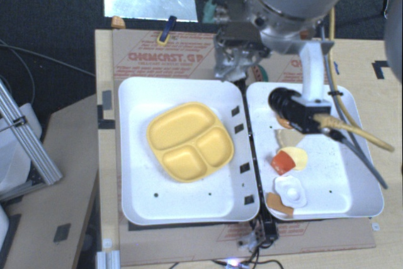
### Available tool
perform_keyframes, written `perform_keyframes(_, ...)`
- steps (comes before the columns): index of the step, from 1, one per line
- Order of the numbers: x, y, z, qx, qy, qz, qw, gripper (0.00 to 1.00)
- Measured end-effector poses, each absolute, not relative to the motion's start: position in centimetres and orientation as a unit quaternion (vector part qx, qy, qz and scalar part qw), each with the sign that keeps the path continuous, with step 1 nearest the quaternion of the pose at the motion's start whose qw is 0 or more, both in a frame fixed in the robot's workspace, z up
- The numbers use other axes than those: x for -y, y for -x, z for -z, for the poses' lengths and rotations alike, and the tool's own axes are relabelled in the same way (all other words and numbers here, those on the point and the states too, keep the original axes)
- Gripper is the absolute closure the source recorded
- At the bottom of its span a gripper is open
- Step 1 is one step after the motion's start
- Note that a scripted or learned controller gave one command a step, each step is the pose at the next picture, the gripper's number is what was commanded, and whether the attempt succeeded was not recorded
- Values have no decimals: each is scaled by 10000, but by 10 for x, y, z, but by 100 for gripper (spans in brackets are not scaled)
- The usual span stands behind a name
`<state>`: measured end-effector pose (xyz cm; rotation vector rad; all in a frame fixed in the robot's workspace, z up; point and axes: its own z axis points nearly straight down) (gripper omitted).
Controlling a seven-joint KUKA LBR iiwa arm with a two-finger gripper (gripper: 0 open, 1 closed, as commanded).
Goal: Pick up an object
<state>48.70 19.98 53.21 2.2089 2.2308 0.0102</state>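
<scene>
1. Yellow divided plate [189, 142] sits in the left bin [135, 198], roughly in the middle and turned at a bit of an angle. It has three compartments, with nothing in any of them.
2. The right bin [352, 192] has the small stuff, all bunched toward its left side: a red piece [283, 162] touching a pale yellow piece [300, 157], then a white lumpy piece [291, 191] just nearer, and a brown piece [276, 203] tucked against the near-left corner (too small to say what any of them really are).
3. Both bins rest on a sheet of cardboard [164, 57] with red print.
4. The gripper [234, 69] hangs over the far rim, right about where the two bins meet. I can't tell whether it's open or closed from this angle, and nothing visible is held in it.
5. Relative to the gripper, the yellow divided plate is nearer and to the left, well apart from it. The cluster of small pieces is nearer and to the right, also apart from it.
</scene>
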Motion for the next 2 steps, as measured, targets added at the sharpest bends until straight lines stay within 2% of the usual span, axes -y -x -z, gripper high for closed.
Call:
perform_keyframes(1,-206,-486,-421,-7075,-7066,43,-18,100)
perform_keyframes(2,-236,-512,-390,-7089,-7053,-1,-1,100)
